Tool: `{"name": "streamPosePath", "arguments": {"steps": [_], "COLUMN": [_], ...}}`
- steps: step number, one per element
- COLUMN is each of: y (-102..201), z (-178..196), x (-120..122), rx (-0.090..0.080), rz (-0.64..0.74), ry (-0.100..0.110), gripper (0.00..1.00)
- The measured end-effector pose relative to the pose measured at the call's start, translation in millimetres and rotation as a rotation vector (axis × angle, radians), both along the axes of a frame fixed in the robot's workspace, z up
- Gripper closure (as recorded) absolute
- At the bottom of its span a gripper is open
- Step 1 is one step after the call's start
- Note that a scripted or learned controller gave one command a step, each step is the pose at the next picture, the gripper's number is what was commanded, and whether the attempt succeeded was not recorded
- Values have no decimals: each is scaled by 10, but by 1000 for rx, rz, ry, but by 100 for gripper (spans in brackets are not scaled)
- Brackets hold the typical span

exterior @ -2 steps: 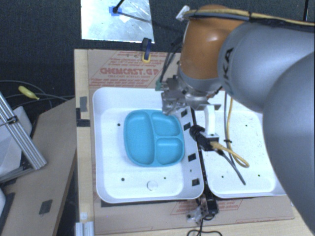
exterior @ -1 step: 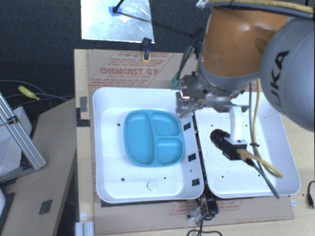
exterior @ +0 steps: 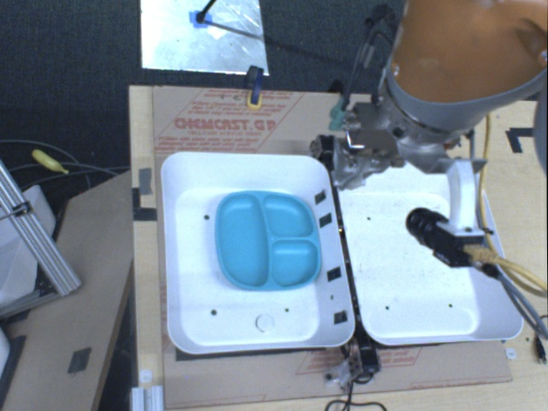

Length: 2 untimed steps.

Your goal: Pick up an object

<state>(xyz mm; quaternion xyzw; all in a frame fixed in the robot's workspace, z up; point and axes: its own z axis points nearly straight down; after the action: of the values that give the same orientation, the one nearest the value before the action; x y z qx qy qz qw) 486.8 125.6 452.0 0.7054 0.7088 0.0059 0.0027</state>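
Note:
A light blue plate (exterior: 265, 238) with three compartments lies flat in the middle of the left bin (exterior: 184, 255). My gripper (exterior: 349, 165) hangs over the back left corner of the right bin (exterior: 411, 315), close to the divide between the bins and apart from the plate. The grey wrist and orange band cover it from above. A black cylinder (exterior: 432, 229) on a white bracket juts out below the arm over the right bin.
Both bins rest on a cardboard sheet (exterior: 223, 122). A shiny foil sheet (exterior: 205, 24) lies behind it, and an aluminium rail (exterior: 30, 229) leans at the far left. Yellow cables (exterior: 505, 268) run across the right bin's right side.

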Motion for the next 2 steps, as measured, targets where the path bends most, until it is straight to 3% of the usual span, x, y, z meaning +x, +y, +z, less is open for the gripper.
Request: {"name": "streamPosePath", "arguments": {"steps": [1,2], "y": [-631,107], "z": [-571,-248], "x": [-2,-3], "rx": [-6,-1], "rz": [-10,6], "ry": [13,7], "gripper": [100,100]}}
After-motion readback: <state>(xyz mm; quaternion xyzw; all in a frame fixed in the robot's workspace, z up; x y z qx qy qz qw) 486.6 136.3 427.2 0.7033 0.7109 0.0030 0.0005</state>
